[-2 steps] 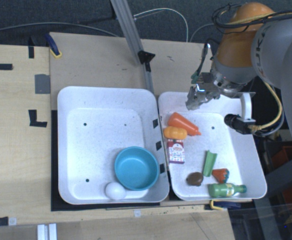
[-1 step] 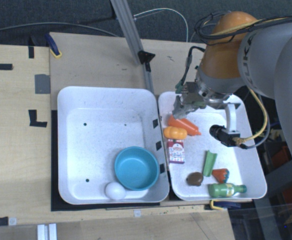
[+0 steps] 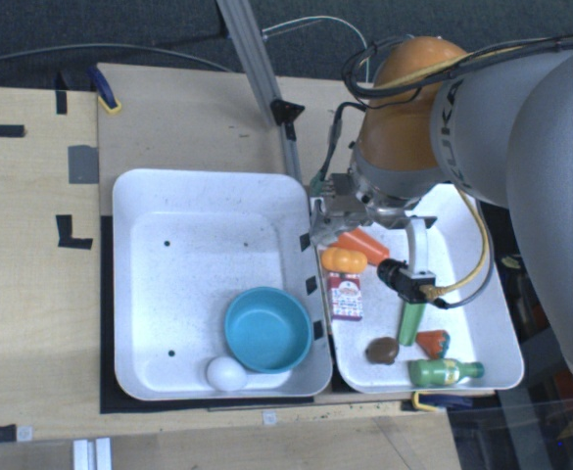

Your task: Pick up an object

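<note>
My gripper (image 3: 337,219) hangs low over the near-left part of the right bin (image 3: 492,346), under the orange-banded wrist. Right below it lie an orange carrot (image 3: 366,242) and a small orange fruit (image 3: 344,259). A red carton (image 3: 345,295) lies just in front of them. A green cucumber (image 3: 409,317), a brown lump (image 3: 382,351), a small red piece (image 3: 432,342) and a green bottle (image 3: 444,370) lie toward the bin's front. The wrist body hides the gripper's tips.
The left bin (image 3: 159,262) holds a blue bowl (image 3: 266,329) with a white ball (image 3: 226,372) beside it at the front. A grey pole (image 3: 257,57) slants down to the bins' back edge. A black cable fitting (image 3: 404,280) hangs over the right bin.
</note>
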